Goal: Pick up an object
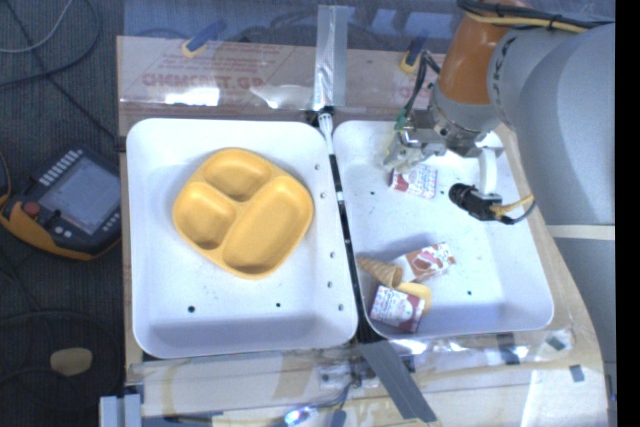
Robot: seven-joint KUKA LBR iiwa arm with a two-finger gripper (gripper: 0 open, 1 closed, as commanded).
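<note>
Camera view: the left bin (150, 315) holds one yellow divided plate (243, 211). The right bin (520, 300) holds a white-and-red packet (416, 180) near its far edge, with an ice-cream cone toy (381, 268), a small red-and-white carton (431, 260) and a red pouch (397, 306) grouped at its near left. The gripper (408, 143) sits just above the packet; its opening cannot be judged.

One fixed camera looks down slantwise on both white bins (140, 245).
</note>
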